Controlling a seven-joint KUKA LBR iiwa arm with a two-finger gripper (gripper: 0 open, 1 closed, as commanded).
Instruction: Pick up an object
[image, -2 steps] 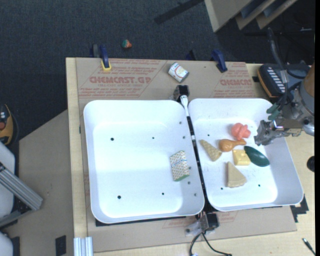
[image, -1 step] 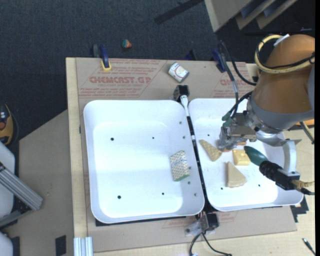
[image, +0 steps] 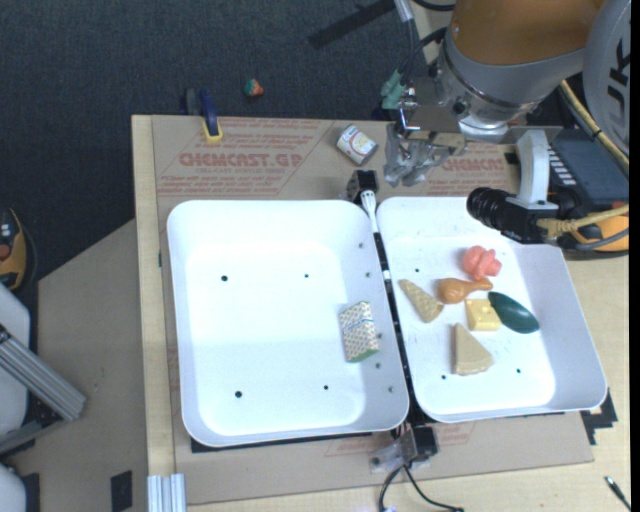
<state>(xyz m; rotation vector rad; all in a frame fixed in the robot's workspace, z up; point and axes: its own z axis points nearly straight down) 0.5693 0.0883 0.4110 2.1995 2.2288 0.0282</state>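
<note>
**Gripper high at the back, choice of pieces waiting in the bins**

Nearest the camera in the right white bin (image: 570, 330) lies a pale wedge-shaped piece (image: 468, 352), with a small yellow block (image: 483, 314) just beyond it, touching or nearly touching a dark green oval piece (image: 514, 312). A tan triangular wedge (image: 421, 300) sits apart to their left, close to the divider. Further back come an orange-brown drumstick-shaped piece (image: 462, 290) and a pink lumpy piece (image: 482, 262). In the left white bin (image: 200, 240), a silvery patterned packet (image: 358, 330) lies alone against the right wall.

Farthest off, the metal two-finger gripper (image: 412, 165) hangs above the cardboard board (image: 250, 155) behind the bins, holding nothing; whether its claw is spread or closed cannot be told from here.

For a clean pick, I would judge the isolated pieces the best targets: the pale wedge or the tan wedge offer room for fingers on both sides. The clustered yellow and green pieces risk a jostled, failed grasp. The packet hugs the wall, leaving little clearance on that side.
</note>
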